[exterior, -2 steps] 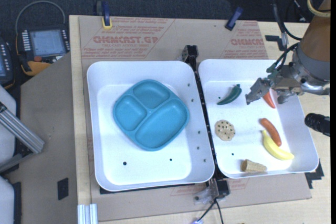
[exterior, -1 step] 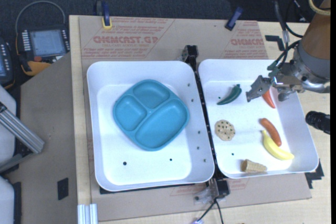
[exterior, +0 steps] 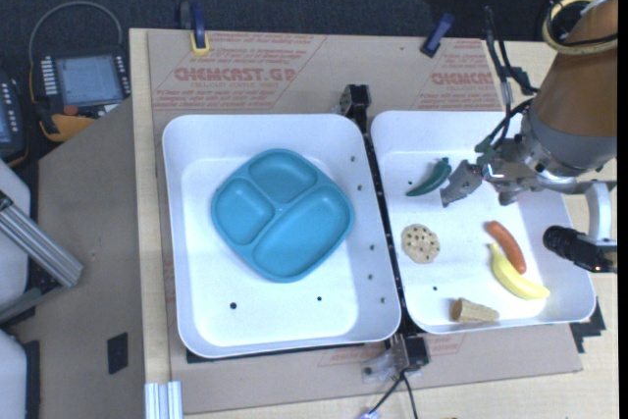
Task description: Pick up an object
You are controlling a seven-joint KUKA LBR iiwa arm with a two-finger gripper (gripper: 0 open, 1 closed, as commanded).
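Note:
My gripper (exterior: pixel 483 188) hangs over the upper middle of the right bin (exterior: pixel 432 137), its fingers spread open with nothing between them. A green pepper (exterior: pixel 429 179) lies just left of the left finger (exterior: pixel 457 187), close to it but apart. Below the gripper lie a red sausage (exterior: pixel 505 244) and a yellow banana (exterior: pixel 517 278), side by side near the bin's right wall. A round speckled cookie (exterior: pixel 420 242) sits at the bin's left side. A tan bread wedge (exterior: pixel 475 311) rests near the front wall.
The left bin (exterior: pixel 196 152) holds a blue divided plate (exterior: pixel 283 213), tilted in its middle. A black divider strip (exterior: pixel 378 211) runs between the bins. The arm's orange band (exterior: pixel 579 83) looms over the right bin's far right corner.

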